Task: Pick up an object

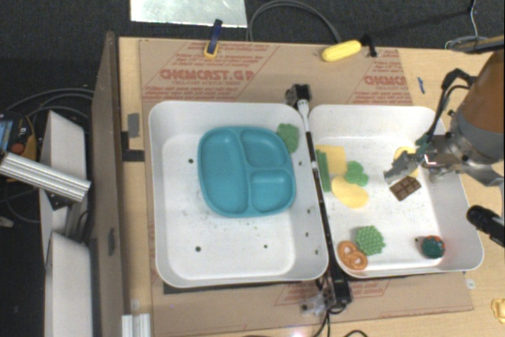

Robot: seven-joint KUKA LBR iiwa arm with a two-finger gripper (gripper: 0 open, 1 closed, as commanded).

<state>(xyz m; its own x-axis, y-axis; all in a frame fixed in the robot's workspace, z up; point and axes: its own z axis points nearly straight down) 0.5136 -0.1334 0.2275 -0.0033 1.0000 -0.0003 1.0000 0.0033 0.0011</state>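
My gripper (408, 164) hangs over the right bin (394, 121), near its right side, reaching in from the right. A brown waffle-like square (405, 187) lies just below it. A small yellow piece (404, 154) shows right at the gripper's tip; I cannot tell whether it is held. Further left in this bin lie a yellow block (333, 159), a small green piece (355, 173) and a yellow oval (349, 192). Along the front edge sit a green broccoli (368, 239), an orange pretzel (352, 255) and a teal and red ball (432, 247).
The left bin (173, 249) holds a blue divided plate (245, 171) with a green leafy piece (289, 136) at its upper right corner. A black divider bar (312, 177) runs between the bins. A yellow banana-like object (341, 51) lies on the cardboard behind the bins.
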